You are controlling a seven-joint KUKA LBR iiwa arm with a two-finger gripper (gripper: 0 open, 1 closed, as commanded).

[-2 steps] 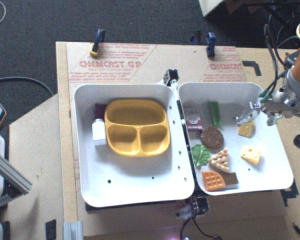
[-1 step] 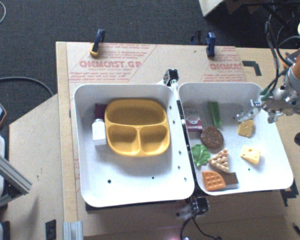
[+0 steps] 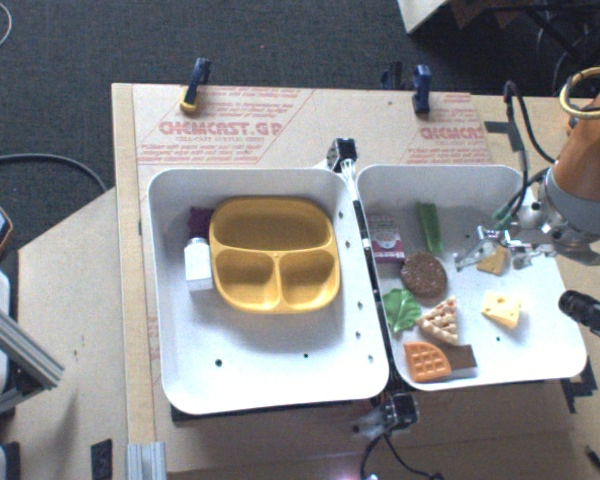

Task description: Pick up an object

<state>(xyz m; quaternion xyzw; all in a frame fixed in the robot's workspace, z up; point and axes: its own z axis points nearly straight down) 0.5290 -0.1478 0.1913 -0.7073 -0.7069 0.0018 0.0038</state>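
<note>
two-finger metal gripper (image 3: 492,251) pinching small yellow wedge piece (image 3: 494,262) | yellow holed cheese block (image 3: 501,310) just below | brown round patty (image 3: 424,275) left

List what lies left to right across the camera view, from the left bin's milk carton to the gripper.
Milk carton → yellow tray → lettuce → green stick → gripper

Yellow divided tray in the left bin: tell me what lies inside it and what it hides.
The yellow divided tray has three compartments, all bare. Past its left edge stick out a white bottle and a dark purple item; whatever lies beneath the tray is covered.
</note>
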